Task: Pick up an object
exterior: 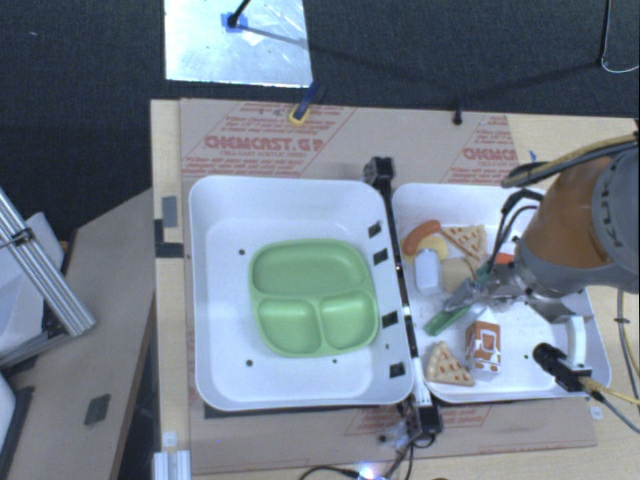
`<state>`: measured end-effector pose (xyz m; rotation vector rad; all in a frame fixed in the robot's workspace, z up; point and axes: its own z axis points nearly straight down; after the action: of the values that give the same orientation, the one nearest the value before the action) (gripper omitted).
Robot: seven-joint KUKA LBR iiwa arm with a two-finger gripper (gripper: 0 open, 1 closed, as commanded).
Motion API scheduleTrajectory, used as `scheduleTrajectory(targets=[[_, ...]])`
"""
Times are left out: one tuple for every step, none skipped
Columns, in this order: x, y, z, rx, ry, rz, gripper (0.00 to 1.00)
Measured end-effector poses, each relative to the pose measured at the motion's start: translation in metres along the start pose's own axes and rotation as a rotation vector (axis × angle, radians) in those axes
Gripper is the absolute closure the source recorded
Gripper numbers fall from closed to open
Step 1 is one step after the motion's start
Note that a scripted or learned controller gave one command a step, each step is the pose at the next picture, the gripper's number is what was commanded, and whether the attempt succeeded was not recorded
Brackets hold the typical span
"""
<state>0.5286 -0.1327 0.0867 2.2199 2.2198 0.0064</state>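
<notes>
Nearest you, at the front of the right bin (585, 383), lie a waffle wedge (447, 365) and a small orange carton (484, 348), both just below the gripper (470, 296) and apart from it. Your tool is down among the clutter, its tip at or touching the upper end of a green stick-like piece (447, 317), perhaps a bean; you cannot tell from this angle how its jaws stand, nor whether anything sits between them. Just to its left stands a small white bottle (427, 269), with a second waffle wedge (465, 239) and an orange slice-shaped toy (420, 236) above. Watch for a skewed nip: that thin green piece could roll or pivot out, and the crowding means you may shove the bottle or carton aside. Well to the left sits a green divided plate (310, 297).
</notes>
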Motion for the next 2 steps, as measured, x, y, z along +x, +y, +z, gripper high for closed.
scheduleTrajectory(targets=[[0.0, 0.002, -0.011, -0.005, 0.0, -0.001, 1.0], [-0.003, 0.006, -0.055, 0.0, -0.003, -0.004, 1.0]])
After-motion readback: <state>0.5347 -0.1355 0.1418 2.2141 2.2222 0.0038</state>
